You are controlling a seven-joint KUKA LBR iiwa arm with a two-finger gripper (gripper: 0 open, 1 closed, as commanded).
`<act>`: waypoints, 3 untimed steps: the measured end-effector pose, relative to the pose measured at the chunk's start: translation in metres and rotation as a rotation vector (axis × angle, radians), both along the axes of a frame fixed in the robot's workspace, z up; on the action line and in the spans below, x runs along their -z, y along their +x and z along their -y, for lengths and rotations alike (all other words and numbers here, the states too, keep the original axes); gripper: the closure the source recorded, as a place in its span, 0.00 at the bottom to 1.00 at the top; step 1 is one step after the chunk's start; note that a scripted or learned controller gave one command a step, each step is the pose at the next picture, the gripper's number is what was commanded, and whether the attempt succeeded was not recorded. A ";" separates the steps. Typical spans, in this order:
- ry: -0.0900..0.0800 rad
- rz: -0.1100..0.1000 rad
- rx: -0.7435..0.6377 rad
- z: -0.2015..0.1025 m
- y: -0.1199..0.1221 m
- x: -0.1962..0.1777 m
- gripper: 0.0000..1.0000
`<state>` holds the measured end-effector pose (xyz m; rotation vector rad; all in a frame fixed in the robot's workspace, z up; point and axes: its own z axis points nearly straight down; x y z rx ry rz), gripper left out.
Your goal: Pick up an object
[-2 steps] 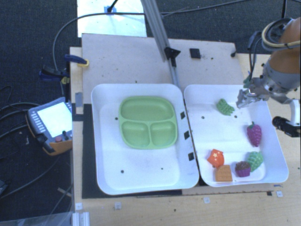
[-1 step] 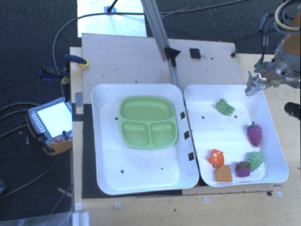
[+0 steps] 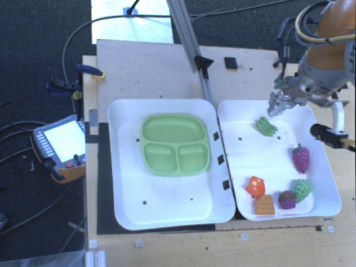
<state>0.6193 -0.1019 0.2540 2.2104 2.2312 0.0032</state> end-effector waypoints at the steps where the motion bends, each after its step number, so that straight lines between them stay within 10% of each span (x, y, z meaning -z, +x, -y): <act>1: 0.000 0.000 0.000 -0.056 0.004 0.015 1.00; 3: 0.000 -0.001 0.001 -0.166 -0.001 0.031 1.00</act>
